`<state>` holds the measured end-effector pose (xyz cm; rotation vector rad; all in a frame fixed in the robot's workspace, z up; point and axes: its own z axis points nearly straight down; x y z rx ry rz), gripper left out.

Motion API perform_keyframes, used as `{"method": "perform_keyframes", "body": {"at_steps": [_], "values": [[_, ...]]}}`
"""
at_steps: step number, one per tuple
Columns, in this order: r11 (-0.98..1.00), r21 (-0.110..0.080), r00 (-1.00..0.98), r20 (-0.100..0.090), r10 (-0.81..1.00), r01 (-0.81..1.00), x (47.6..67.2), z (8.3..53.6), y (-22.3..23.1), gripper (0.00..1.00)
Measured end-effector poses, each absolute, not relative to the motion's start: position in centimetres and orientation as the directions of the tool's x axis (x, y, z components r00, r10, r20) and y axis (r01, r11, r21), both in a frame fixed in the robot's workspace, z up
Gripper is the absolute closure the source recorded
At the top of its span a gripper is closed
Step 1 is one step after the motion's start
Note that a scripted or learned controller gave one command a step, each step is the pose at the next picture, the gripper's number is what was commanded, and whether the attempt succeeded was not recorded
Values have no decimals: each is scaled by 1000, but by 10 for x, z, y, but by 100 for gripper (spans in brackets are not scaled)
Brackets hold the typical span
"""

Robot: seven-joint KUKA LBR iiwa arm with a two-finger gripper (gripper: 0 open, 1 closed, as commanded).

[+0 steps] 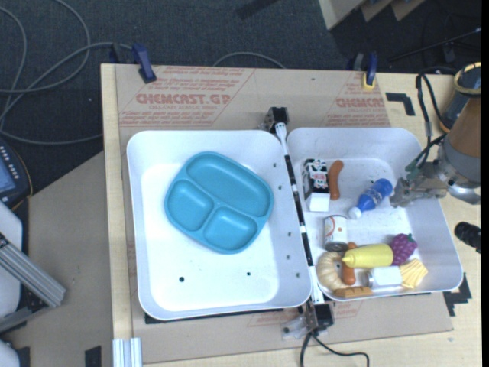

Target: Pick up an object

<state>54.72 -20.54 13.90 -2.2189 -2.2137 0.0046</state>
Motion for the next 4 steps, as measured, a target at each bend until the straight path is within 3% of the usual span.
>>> {"method": "perform_keyframes", "body": {"at_steps": [1, 2, 3, 4], "values": [[0, 3, 0, -2, 1000, 1000, 560, 144, -217, 100], [7, 7, -7, -1, 1000, 1000, 635, 158, -178, 100], [1, 1, -1, 0, 1000, 1000, 632, 157, -182, 0], [-2, -9, 2, 2, 1000, 1000, 610, 79, -191, 0]]}}
